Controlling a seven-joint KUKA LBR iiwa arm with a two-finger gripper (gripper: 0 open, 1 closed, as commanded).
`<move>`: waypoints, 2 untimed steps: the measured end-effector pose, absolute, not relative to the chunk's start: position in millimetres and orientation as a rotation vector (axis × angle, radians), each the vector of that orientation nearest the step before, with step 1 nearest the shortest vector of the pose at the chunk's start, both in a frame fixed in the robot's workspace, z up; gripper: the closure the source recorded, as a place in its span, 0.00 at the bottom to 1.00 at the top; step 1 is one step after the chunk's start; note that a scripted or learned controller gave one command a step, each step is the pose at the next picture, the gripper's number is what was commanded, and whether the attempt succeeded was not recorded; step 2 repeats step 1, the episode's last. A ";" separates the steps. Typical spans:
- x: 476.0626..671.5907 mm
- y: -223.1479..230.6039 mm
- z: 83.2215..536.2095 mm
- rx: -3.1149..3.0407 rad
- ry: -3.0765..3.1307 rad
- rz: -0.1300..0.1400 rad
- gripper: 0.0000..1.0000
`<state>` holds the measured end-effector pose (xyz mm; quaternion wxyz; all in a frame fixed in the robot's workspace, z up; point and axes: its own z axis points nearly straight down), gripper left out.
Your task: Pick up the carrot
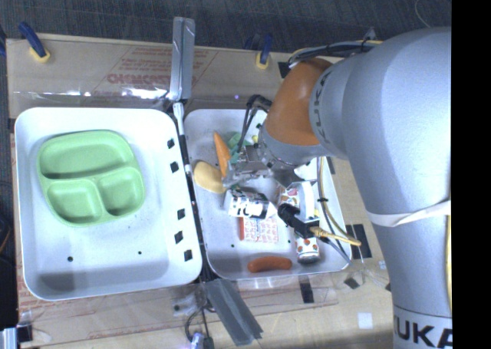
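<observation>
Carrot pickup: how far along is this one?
Done: the arm has reached into the right bin, with the gripper right beside the carrot. In hand: nothing visibly; the carrot lies in the bin next to a yellow item. Left: grasping and lifting.

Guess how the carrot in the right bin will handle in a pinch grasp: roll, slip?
The carrot looks smooth and tapered, so it may slip toward its thin end. Being round, it could roll on the right bin floor. It probably stays stiff, likely a light toy. The yellow item touching it may shift.
</observation>
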<state>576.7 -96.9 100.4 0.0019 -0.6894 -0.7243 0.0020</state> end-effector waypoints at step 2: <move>582.5 -35.9 235.3 -2.203 -2.237 0.001 1.00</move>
